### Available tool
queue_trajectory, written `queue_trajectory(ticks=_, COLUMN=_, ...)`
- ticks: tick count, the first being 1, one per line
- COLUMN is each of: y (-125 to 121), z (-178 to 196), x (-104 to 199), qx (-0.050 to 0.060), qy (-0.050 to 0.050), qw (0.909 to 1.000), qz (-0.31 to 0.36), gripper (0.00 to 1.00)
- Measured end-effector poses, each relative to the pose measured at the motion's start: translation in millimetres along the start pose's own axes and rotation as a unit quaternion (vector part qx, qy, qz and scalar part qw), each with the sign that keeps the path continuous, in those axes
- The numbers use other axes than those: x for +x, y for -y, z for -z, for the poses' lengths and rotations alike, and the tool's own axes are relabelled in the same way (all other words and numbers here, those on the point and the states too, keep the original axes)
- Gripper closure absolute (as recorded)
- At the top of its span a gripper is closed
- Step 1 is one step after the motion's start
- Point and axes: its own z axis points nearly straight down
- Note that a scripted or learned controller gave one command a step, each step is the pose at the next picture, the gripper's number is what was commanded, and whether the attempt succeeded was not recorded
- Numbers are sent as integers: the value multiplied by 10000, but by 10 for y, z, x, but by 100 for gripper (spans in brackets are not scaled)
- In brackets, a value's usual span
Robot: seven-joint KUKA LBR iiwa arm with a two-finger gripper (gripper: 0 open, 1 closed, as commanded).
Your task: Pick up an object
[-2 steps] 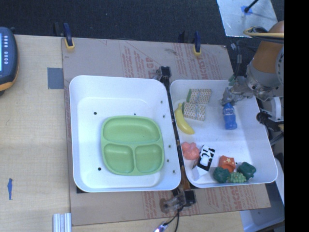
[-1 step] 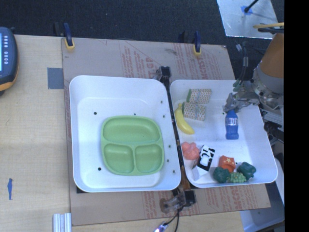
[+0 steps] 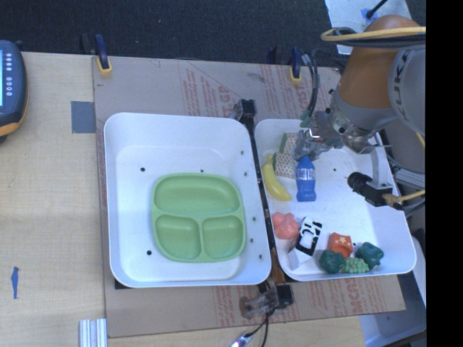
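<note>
My gripper [image 3: 309, 142] hangs low over the back of the right bin [image 3: 340, 215], just above the cap of an upright blue bottle [image 3: 305, 181]. Nothing is seen held in it. A yellow banana [image 3: 275, 182] lies left of the bottle, and a pale speckled sponge [image 3: 286, 159] sits behind the banana, partly under the gripper. Toward the front lie a pink-orange toy [image 3: 285, 225], a black-and-white block [image 3: 309, 236], a red-orange piece [image 3: 340, 243], a dark green broccoli [image 3: 331, 262], green grapes [image 3: 354, 265] and another green piece [image 3: 371, 252].
The left bin [image 3: 130, 194] holds a green divided plate [image 3: 199, 216]. A raised rim between the two bins runs front to back. The grey arm with its orange band [image 3: 372, 71] reaches in over the right bin's back right corner.
</note>
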Motion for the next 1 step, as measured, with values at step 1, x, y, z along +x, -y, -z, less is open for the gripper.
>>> queue_trajectory(ticks=1, y=275, z=150, x=550, qx=24, qy=5, qw=10000, qz=-20, gripper=100)
